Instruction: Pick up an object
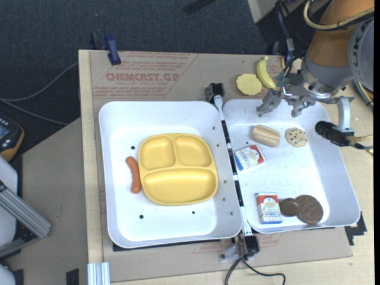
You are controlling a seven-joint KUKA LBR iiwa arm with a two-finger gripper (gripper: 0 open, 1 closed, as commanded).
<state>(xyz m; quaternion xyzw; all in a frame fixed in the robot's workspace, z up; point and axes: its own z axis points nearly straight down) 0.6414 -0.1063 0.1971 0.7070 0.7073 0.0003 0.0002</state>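
1. we see the gripper [286, 104] over the right bin's [332, 177] far edge, fingers spread and holding nothing.
2. the bread roll [266, 135] and cookie [295, 136] lie just below it.

**Cut off and unclear**

The arm [341, 34] runs out past the top and right edges. Print on the two small cartons [249, 157] [269, 208], both near the right bin [332, 177]'s left wall, is too small to read
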